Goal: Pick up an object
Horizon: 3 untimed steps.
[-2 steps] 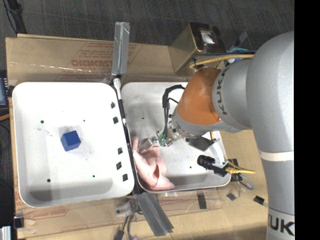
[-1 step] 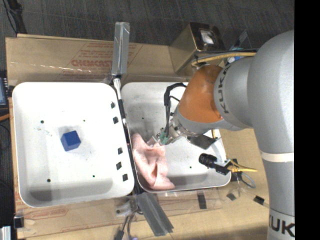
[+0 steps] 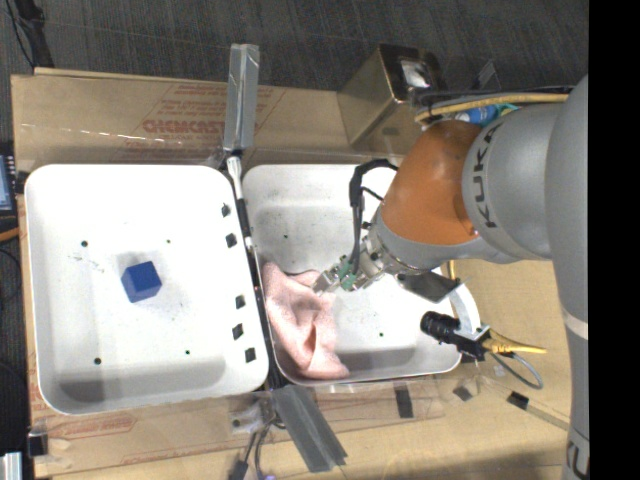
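Note:
A pink cloth lies crumpled along the left side of the right bin, reaching down to its front wall. My gripper hangs low over the cloth's upper right edge, at or just above the fabric. The wrist hides most of it from this angle. A blue cube sits alone on the floor of the left bin, left of centre and far from the gripper.
The arm's grey body and orange band cover the right half of the right bin. A metal divider runs between the bins at the back. Cardboard lies behind both bins, with a tan box at the back.

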Tool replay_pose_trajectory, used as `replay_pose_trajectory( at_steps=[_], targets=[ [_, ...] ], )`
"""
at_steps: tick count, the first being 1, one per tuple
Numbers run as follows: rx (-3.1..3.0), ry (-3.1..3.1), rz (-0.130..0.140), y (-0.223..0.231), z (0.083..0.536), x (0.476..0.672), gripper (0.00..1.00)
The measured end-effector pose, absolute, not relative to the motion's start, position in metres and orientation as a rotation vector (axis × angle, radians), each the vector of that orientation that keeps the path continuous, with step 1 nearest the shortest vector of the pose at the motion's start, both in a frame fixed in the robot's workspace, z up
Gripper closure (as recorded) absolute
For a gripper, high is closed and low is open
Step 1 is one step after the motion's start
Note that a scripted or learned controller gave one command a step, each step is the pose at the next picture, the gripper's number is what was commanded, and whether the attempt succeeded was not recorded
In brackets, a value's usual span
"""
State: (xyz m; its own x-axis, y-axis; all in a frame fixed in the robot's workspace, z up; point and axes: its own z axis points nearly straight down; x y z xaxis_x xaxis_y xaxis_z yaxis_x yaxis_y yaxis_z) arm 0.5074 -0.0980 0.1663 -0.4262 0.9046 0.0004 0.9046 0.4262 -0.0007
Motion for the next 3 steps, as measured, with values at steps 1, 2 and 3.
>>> replay_pose_trajectory(
  at_steps=[1,2,3],
  targets=[
    [-2.014,-2.405,0.003,-0.0889,0.1911,0.4766,1.00],
    [-1.994,-2.422,0.004,-0.0830,0.1910,0.4767,1.00],
    [-1.993,-2.422,0.004,-0.0829,0.1909,0.4767,0.00]
  ],
)
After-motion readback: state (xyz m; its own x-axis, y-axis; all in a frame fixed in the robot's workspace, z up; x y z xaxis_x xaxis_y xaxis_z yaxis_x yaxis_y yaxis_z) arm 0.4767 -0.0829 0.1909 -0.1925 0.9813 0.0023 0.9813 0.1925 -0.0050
